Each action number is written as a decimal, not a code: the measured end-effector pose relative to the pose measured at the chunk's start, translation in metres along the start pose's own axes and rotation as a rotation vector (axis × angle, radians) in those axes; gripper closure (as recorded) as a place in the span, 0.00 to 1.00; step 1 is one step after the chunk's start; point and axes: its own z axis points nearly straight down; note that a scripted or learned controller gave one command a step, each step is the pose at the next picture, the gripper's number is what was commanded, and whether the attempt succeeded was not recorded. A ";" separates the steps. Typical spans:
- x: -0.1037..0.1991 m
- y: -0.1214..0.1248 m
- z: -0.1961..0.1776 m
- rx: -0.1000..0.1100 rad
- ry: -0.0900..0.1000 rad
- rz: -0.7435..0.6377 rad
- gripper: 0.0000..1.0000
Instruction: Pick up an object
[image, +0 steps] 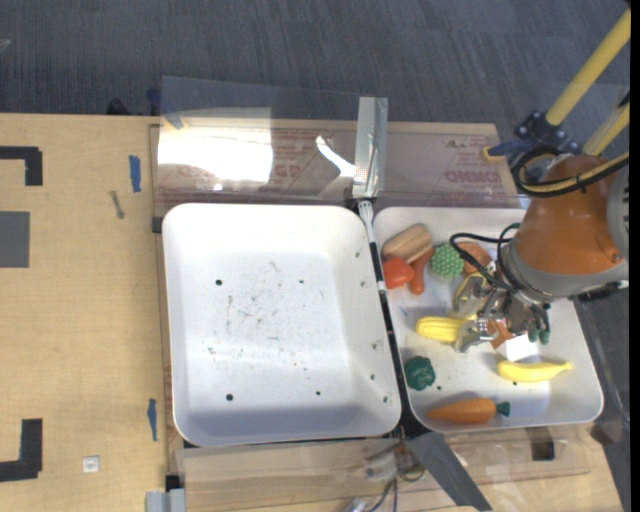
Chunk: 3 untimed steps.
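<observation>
Grey-and-orange arm's two-finger gripper (478, 322) sits low in the right shallow white bin (585, 395), fingers apart, tips just beside the small yellow plastic corn-like piece (438, 328) lying left of them, not gripped.

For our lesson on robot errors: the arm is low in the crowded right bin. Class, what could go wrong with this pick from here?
1. The claw sits beside the small yellow corn-like toy, with other toys close by, so it may nudge rather than grip.
2. The yellow plastic banana and white block lie just beside the claw and could be knocked.
</observation>
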 end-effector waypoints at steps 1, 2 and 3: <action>-0.057 0.077 -0.091 -0.004 -0.004 -0.056 1.00; -0.023 0.026 0.011 -0.001 0.001 -0.142 1.00; -0.002 0.038 -0.185 0.001 -0.007 -0.249 1.00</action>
